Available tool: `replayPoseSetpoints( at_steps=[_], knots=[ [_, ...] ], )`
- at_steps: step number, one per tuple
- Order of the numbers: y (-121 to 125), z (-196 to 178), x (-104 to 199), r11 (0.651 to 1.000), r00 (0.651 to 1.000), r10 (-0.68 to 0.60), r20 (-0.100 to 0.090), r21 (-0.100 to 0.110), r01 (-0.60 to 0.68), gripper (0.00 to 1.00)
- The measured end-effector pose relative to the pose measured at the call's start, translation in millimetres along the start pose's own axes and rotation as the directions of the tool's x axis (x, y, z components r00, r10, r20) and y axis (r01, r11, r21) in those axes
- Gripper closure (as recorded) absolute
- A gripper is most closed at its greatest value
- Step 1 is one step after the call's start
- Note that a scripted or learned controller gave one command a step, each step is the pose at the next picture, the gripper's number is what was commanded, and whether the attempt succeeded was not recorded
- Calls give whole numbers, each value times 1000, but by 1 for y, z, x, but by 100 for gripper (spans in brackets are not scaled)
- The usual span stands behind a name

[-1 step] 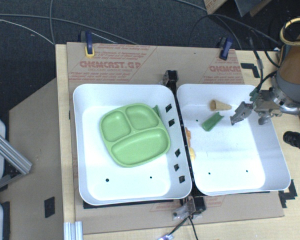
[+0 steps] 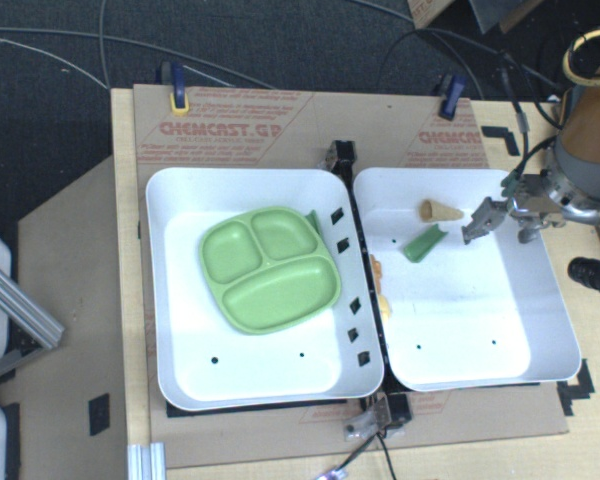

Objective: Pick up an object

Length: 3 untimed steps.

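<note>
The arm (image 2: 588, 138), grey with an orange band, is seen highest in the scene, reaching in at 3 o'clock over the far right corner of the right bin (image 2: 552, 313). The gripper (image 2: 498, 234) is carried at its end, just above the bin floor, and its two dark fingers are spread apart with nothing seen between them.

A tan cone-shaped piece (image 2: 440, 210) is found near the gripper at about its 10 o'clock, lying on the white floor. A green block (image 2: 422, 243) is laid at a slant at the gripper's 9 o'clock, just beside the tan piece and apart from the fingers. Further out at 8 o'clock, small orange and yellow scraps (image 2: 379, 286) are pressed against the right bin's left wall.

Beyond the divider, where black clips (image 2: 342, 244) are fixed, the left bin (image 2: 162, 268) is set. A green divided plate (image 2: 270, 268) is held flat in its middle, with three compartments facing up.

Both bins are borne by a cardboard-covered board (image 2: 280, 118) printed in red, which is pinned at 12 o'clock by two blue clamps (image 2: 179, 87).
</note>
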<state>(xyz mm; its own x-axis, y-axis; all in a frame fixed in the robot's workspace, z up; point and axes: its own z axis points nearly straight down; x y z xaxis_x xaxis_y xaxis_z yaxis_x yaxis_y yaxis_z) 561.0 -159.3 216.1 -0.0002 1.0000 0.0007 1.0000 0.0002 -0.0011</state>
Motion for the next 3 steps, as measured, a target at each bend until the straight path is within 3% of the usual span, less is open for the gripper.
replayPoseSetpoints(
  at_steps=[2,3],
  knots=[
    [-4,103,10,1000,1000,0,-3,7,0,0],
    [-4,133,11,1000,1000,0,-2,4,0,0]
  ],
)
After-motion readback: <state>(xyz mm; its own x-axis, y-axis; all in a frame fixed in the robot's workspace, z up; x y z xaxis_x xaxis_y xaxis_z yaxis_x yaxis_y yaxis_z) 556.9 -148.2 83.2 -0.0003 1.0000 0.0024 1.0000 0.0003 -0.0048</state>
